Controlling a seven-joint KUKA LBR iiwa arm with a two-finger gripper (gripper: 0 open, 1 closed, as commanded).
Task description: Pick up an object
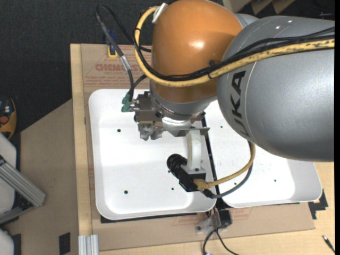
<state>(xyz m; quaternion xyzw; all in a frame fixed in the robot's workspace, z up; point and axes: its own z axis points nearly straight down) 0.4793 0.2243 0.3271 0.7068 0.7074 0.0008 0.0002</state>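
Reaching in from the right, the grey arm (287, 84) with its orange band (191, 41) hangs over the left bin (106, 158) and hides much of it, so I judge that the step in hand is the approach to a grasp, not yet a lift. The tool (149, 124) is low above the bin's upper part, and whether it is apart or together I cannot tell from this angle. An object to pick up I cannot find; it may lie hidden under the wrist. The bare floor of the left bin carries a few small dark dots. The right bin (297, 185) is mostly covered by the arm. The next move calls for a straight, careful descent.
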